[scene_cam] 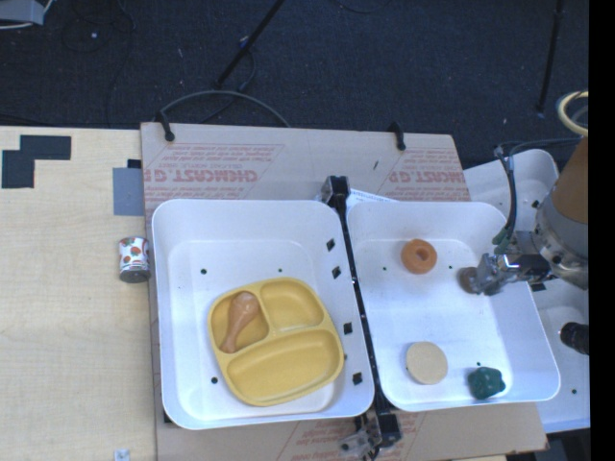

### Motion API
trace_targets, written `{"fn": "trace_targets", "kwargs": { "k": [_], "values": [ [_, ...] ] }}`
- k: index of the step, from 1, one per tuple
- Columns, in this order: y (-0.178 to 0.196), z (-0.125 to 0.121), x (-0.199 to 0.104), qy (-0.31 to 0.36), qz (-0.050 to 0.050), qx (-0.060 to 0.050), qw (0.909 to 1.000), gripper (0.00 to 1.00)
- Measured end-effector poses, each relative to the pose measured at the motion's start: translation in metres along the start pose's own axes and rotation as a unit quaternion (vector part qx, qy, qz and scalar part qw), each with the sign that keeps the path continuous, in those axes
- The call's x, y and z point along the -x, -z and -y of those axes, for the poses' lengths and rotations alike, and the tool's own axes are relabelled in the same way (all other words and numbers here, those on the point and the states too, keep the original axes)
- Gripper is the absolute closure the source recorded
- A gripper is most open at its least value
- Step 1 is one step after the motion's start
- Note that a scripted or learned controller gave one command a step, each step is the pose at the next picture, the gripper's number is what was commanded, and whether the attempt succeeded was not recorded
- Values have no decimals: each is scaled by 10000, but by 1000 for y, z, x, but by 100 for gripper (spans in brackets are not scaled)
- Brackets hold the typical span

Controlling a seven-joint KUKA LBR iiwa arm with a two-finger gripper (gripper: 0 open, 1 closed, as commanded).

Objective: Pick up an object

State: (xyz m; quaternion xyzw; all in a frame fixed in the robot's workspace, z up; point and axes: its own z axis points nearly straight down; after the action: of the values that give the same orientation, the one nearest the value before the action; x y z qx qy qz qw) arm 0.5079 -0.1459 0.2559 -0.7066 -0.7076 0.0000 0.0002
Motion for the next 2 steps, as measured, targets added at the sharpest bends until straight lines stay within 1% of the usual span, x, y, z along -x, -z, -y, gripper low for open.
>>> {"fn": "trace_targets", "kwargs": {
  "k": [1, 2],
  "values": [
    [3, -13, -51, 19, -10, -9, 10000, 100],
    [2, -16, -95, 14, -10, -18, 10000, 100]
  ]
}}
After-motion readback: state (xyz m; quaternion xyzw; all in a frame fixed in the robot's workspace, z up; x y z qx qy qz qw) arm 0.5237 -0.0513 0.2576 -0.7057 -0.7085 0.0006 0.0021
